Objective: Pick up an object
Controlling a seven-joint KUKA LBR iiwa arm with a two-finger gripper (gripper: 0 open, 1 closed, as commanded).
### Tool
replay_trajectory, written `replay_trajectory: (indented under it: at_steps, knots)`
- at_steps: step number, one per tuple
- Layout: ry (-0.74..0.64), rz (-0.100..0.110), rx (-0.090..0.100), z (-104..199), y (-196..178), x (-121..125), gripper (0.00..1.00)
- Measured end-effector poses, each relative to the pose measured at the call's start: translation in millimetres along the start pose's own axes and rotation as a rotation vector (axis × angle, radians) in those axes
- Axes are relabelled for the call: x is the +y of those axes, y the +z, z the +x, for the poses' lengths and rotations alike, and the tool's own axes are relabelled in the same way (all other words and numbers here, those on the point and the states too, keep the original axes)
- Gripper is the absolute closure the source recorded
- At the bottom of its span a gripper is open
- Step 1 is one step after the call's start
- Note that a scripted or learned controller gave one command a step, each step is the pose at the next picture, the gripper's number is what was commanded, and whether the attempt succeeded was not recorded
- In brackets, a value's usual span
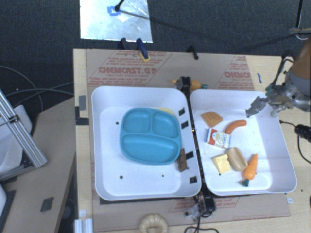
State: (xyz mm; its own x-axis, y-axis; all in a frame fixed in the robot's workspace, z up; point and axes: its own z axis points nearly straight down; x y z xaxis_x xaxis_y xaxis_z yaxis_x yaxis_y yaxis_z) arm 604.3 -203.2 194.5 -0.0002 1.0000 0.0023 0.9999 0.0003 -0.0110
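1. Over on the right side of the camera view, the arm (300,76) is reaching in above the right bin (282,149), and the gripper (257,107) is hovering over the bin's upper right part with nothing in it.
2. Can't tell if the tool is spread or pinched, too small and blurry.
3. Sitting in the right bin: a sausage (235,126) just below-left of the gripper, a cookie (212,118) further left, and a little red and white carton (218,138) under those.
4. Lower down, a cheese block (222,163) is touching a bread roll (236,158), with a carrot (250,167) just right of the roll.
5. Left bin (104,144) is holding a blue divided plate (149,135), and something small and brown (182,160) is lying by the plate's lower right corner.
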Motion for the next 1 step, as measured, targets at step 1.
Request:
replay_trajectory:
  at_steps: [1]
  knots:
    - [-0.003,-0.013,-0.003,0.5,-8.0,3.1,0.00]
